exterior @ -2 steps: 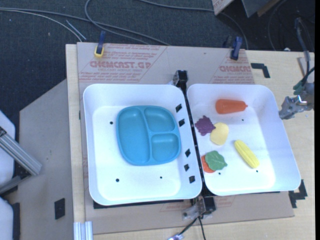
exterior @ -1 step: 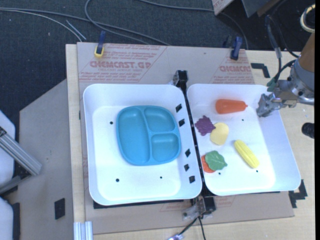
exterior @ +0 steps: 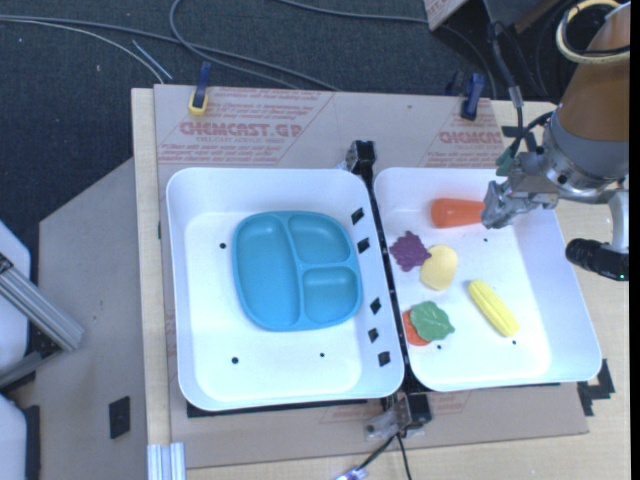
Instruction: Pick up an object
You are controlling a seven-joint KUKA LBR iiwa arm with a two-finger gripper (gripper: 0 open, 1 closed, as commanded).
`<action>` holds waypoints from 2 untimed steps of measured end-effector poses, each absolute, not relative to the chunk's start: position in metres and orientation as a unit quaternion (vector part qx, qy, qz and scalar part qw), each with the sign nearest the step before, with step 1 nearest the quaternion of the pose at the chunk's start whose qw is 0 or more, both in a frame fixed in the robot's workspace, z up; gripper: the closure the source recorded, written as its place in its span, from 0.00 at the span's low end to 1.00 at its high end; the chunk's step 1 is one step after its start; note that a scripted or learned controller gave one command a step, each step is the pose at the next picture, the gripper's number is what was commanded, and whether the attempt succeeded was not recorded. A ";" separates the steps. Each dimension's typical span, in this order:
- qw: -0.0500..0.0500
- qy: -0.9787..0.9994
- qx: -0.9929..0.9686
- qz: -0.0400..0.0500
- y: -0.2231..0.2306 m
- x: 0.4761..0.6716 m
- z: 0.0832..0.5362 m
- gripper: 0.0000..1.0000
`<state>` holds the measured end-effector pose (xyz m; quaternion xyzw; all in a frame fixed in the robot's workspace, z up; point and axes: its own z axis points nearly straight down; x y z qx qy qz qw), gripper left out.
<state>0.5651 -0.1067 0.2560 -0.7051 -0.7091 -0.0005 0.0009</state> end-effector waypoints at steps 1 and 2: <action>0.000 -0.709 -0.705 -0.001 -0.047 0.585 0.255 1.00; 0.000 -0.709 -0.705 -0.001 -0.003 0.600 0.254 1.00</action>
